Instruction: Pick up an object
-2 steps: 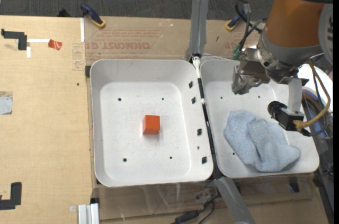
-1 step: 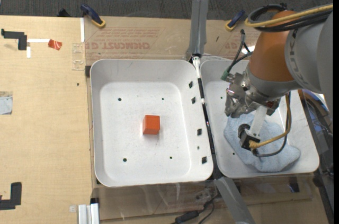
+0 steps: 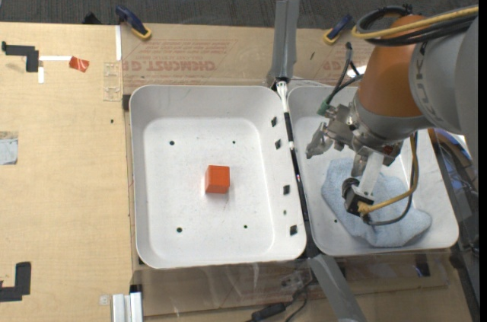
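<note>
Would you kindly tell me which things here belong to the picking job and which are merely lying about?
Part of the job:
orange block in the left bin
pale blue cloth in the right bin
gripper above the right bin

Lying about:
two clamps at the bench's far edge
small red piece on the wooden board

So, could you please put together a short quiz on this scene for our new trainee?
1. True or false: the small orange-red cube lies in the white plastic bin on the view's left.
2. What lies in the white bin on the view's right? A) a green ball B) a crumpled pale blue cloth C) a yellow cup
3. Fill in: the grey arm with the orange band hangs over the ___ bin.
Key: 1 true; 2 B; 3 right.
</note>
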`<state>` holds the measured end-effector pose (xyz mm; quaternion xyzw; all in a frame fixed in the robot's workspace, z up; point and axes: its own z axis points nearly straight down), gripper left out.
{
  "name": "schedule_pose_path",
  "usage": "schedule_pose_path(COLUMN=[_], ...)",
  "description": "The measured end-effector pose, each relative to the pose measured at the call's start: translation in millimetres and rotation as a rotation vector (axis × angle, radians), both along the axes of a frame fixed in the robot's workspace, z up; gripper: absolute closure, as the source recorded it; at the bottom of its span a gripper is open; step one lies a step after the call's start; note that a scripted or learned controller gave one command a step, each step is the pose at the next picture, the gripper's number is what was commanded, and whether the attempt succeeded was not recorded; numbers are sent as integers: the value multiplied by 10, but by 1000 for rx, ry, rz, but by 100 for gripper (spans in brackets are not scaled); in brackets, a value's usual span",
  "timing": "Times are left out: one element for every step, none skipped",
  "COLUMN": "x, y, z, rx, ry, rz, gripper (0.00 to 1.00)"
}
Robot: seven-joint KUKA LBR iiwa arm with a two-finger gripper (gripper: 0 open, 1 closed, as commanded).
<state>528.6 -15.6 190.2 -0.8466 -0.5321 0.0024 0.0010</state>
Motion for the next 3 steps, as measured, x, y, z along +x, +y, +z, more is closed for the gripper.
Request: schedule_pose_path(x=[-519,450,198], y=[-72,-252,91], z=[3,0,4], rx=[0,-1,0], ry=[0,-1,0], rz=[-42,37,87], gripper=[0,0,0])
